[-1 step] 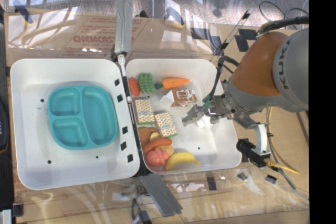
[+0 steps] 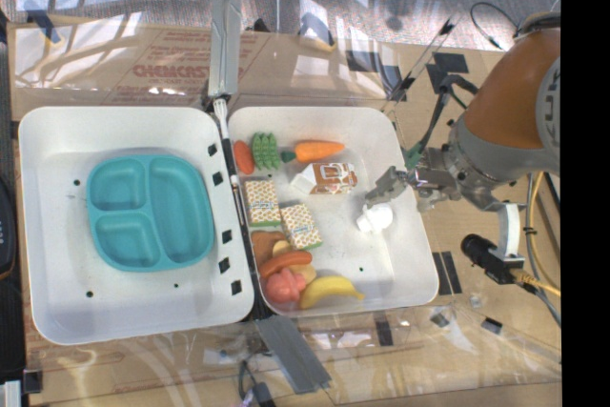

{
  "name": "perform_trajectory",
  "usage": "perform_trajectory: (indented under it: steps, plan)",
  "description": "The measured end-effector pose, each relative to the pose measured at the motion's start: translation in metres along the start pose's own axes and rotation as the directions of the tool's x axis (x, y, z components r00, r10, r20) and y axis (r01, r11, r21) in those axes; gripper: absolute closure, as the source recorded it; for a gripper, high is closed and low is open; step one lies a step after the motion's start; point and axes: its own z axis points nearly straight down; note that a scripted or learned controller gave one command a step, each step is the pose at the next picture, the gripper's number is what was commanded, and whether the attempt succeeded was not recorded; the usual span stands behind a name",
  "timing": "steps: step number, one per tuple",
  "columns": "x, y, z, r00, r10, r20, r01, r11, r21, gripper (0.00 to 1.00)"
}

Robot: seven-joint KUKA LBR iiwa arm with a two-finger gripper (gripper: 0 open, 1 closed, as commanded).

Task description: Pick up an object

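My gripper (image 2: 385,190) hangs over the right side of the right bin (image 2: 412,248), reaching in from the right. Just below it and towards the front lies a small white lump (image 2: 375,220); whether the gripper touches it I cannot tell. To the left lie a white packet with a brown label (image 2: 328,178), an orange carrot (image 2: 319,150) and a green toy (image 2: 265,151). Two patterned cracker boxes (image 2: 263,203) (image 2: 301,226) sit near the bin's left wall. A yellow banana (image 2: 330,291), a pink-red fruit (image 2: 284,286) and an orange sausage (image 2: 286,260) crowd the front left corner.
The left bin (image 2: 48,291) holds a teal divided plate (image 2: 151,210). A small red-orange piece (image 2: 244,157) lies against the right bin's left wall. The grey divider bar (image 2: 225,43) runs back between the bins. Cables and black tape marks lie on the bench right of the bins.
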Motion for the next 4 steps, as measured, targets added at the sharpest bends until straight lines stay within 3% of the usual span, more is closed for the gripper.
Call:
perform_trajectory:
  steps: [1, 2, 3, 4]
  plan:
    - [0.013, 0.074, 0.099, 0.989, 0.151, -0.002, -0.151, 0.989, 0.002, 0.0]
    - [0.004, 0.035, 0.067, 0.984, 0.177, -0.001, -0.177, 0.984, 0.002, 0.0]
    - [0.005, 0.036, 0.06, 0.985, 0.172, -0.002, -0.172, 0.985, 0.006, 1.0]
    - [0.038, 0.044, 0.096, 0.947, 0.32, -0.002, -0.32, 0.947, 0.005, 1.0]
